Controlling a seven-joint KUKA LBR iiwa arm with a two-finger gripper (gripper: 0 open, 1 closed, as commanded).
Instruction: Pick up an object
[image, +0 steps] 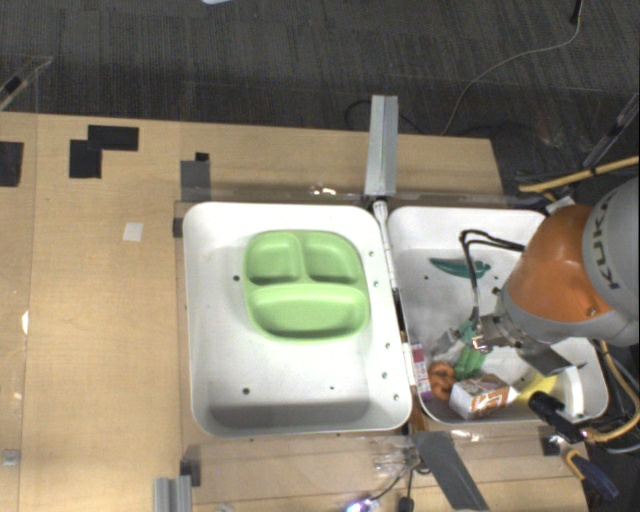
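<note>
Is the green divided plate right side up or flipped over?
Flipped over: the green divided plate shows three bulging compartment backs, lying in the left bin.

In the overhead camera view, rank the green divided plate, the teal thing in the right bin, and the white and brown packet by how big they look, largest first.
1. Green divided plate, by far the largest, in the left bin.
2 and 3. Teal object and white and brown packet: they look about alike in size, so I won't rank them.

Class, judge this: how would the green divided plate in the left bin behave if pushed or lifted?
The green divided plate looks moulded and stiff, so probably won't flop. It lies flat and wide, so it should slide, not roll. Its smooth rounded rim may slip from fingers.
</note>
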